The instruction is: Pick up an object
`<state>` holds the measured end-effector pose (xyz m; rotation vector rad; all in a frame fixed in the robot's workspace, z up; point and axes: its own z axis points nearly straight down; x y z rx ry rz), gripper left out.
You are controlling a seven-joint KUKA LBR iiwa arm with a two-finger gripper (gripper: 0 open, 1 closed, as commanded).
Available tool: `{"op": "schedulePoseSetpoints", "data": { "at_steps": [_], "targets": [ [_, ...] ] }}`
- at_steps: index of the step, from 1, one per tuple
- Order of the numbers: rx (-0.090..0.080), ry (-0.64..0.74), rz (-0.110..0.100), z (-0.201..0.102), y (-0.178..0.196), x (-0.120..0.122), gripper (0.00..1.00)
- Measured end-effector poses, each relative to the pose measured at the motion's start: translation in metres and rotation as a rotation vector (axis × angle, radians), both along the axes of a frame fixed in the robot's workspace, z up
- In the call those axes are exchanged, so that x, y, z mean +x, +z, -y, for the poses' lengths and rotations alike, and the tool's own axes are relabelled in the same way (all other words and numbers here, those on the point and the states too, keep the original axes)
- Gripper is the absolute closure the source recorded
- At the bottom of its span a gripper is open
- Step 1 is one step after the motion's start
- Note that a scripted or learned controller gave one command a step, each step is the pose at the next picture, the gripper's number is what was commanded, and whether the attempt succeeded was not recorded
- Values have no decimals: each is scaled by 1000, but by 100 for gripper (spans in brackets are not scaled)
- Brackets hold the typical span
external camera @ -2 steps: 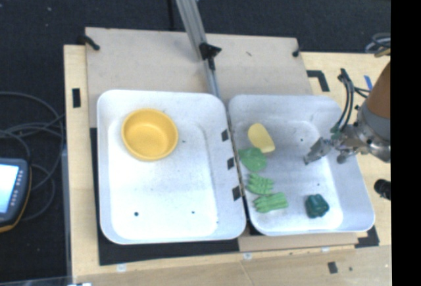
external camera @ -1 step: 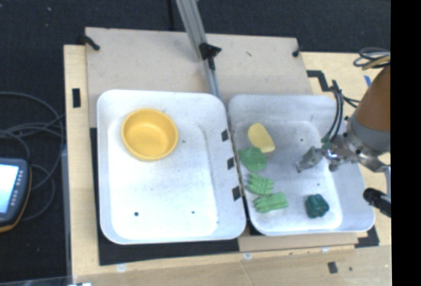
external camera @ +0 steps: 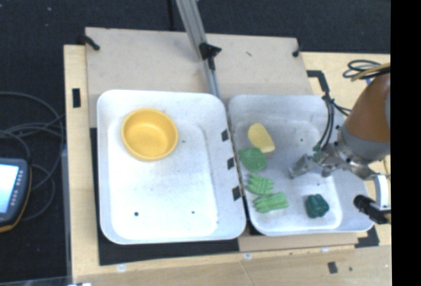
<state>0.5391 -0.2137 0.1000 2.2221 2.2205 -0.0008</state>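
Note:
In the right bin (external camera: 283,107) lie a yellow lump (external camera: 261,137), a round green piece (external camera: 252,159), two light green ribbed pieces (external camera: 260,183) (external camera: 271,202) and a dark green block (external camera: 316,206). My gripper (external camera: 310,167) hangs low over the right half of this bin, reaching in from the grey arm with the orange band (external camera: 370,114). It is open with nothing between its fingers. The dark green block sits just below it in the view, and the yellow lump lies apart to its left.
A yellow bowl (external camera: 150,134) stands in the upper left of the left bin (external camera: 164,212). A slanted metal rail (external camera: 187,2) runs down to the gap between the bins. Cables (external camera: 362,69) lie on the bench at the upper right.

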Motion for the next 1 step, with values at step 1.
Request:
{"op": "schedulePoseSetpoints", "data": {
  "at_steps": [1],
  "targets": [
    [0, -1, 4, 1, 12, 1, 100]
  ]
}}
